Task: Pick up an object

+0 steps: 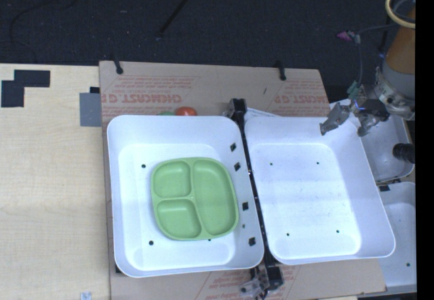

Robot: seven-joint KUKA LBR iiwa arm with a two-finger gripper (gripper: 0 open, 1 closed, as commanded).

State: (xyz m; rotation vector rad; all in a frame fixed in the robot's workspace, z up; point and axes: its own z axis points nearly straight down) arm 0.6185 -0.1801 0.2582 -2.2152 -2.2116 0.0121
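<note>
Two shallow white bins sit side by side on the table (47,176), resting on a sheet of brown cardboard (203,88) printed with red lettering. The left bin (129,142) holds one thing: a light green plate (194,198) with three compartments, lying flat near the middle of the bin floor, slightly toward its right wall. The right bin (319,197) shows a bare white floor with a few small dark dots on it.

One small red-orange object (186,112), with a bit of green beside it, lies on the cardboard just behind the back rim of the left bin, outside both bins. It is too small to tell what it is.

One arm (401,54) reaches in from the right, its orange band showing near the upper right corner. The gripper (347,117) hangs over the back right corner of the right bin, well apart from the green plate. Its two fingers (331,121) stand apart, with nothing between them.

A black clip strip (244,170) runs between the two bins where their rims meet. Two dark posts stand at the back edge of the cardboard. On the pale table to the left lie a few dark flat patches (27,85) and one grey square (89,108). Nothing lies on top of the plate or stands around it inside the left bin.
</note>
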